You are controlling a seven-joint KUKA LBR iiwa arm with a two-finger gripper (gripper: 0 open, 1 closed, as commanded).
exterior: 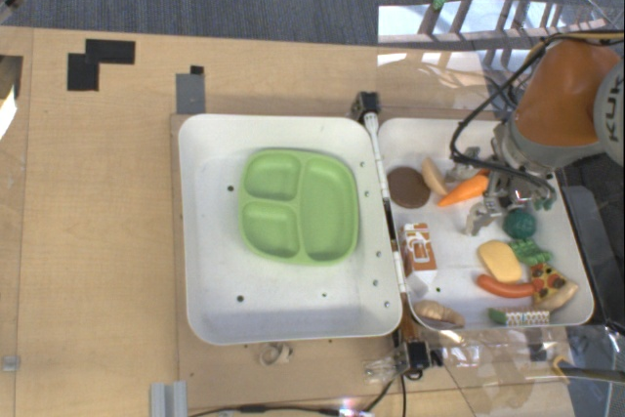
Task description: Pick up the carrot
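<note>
The orange carrot [462,190] is in the right bin [583,269], in its upper middle, tilted with its thin tip toward the lower left. Its thick end meets the underside of my gripper [491,198], which hangs directly over that end. The grey arm with its orange band [562,98] comes in from the upper right and hides the part of the bin behind it. I cannot see whether the carrot rests on the bin floor or is raised off it.
Around the carrot lie a brown disc [407,187], a tan piece [435,176], green broccoli [520,225], a yellow item [500,259], a red sausage [505,286], a pizza slice [550,286] and a small carton [420,246]. The left bin [210,308] holds a green divided plate [298,205].
</note>
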